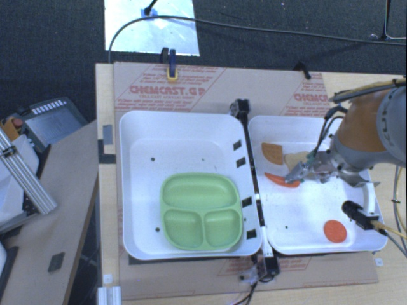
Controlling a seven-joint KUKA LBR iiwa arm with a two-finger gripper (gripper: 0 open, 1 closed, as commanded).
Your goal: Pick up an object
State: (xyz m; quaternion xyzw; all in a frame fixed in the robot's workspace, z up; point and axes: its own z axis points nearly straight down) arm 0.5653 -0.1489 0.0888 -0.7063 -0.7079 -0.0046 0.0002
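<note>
In the right bin (299, 237) lie a tan flat piece (273, 152), a pale yellowish piece (294, 159), a thin red-orange strip (278, 180) and a red-orange disc (335, 231). My gripper (297, 175) reaches in from the right and hangs low over the right end of the red-orange strip, beside the pale piece. Its tips sit right at the strip, and nothing is seen lifted between them.
The left bin (146, 145) holds a green three-compartment plate (201, 210). A black divider clamp strip (249, 170) runs between the bins. A black part of the arm (356, 213) hangs over the right bin's right side, near the disc.
</note>
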